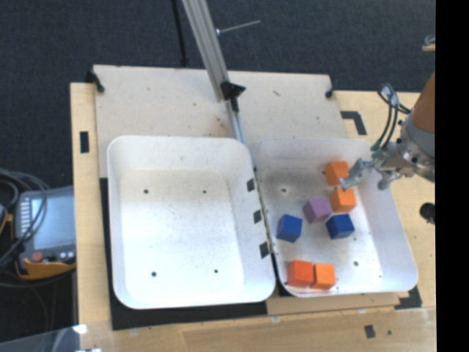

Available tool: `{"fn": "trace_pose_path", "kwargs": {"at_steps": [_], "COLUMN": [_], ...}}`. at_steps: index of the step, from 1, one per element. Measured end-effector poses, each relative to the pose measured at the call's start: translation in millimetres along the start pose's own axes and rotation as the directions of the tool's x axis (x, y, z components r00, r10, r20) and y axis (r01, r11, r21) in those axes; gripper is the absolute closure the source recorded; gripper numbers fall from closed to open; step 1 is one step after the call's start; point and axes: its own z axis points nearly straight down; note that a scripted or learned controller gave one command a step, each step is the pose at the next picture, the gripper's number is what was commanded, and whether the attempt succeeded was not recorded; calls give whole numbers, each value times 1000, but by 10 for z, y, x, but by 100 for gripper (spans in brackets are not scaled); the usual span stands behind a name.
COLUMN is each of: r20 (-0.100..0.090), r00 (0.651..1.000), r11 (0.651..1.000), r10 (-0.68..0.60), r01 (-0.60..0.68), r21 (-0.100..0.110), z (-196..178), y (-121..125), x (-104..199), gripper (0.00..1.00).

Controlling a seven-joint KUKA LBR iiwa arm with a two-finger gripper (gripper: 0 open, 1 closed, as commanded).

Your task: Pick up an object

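The end effector (357,173) hovers between two orange foam cubes (336,171); its finger state cannot be told, and crowding may spoil the grasp.

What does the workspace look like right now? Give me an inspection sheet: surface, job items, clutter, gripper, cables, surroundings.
Surface: bench bearing two white bins; left bin, right bin.
Job's things: all in the right bin. Upper orange block, orange block below it, purple block, two blue blocks, and an orange pair touching near the front wall.
Clutter: nothing seen.
Gripper: gripper over the right bin beside the upper orange blocks; grip cannot be judged.
Cables: black cables off the bench's left; wires on the arm.
Surroundings: metal pole, handheld pendant, dark floor.
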Motion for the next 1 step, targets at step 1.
{"fn": "trace_pose_path", "kwargs": {"at_steps": [1], "r20": [1], "r00": [1000], "r11": [1000], "r10": [-1], "r01": [1], "r21": [0], "z": [0], "y": [0], "x": [-1], "gripper": [0]}}
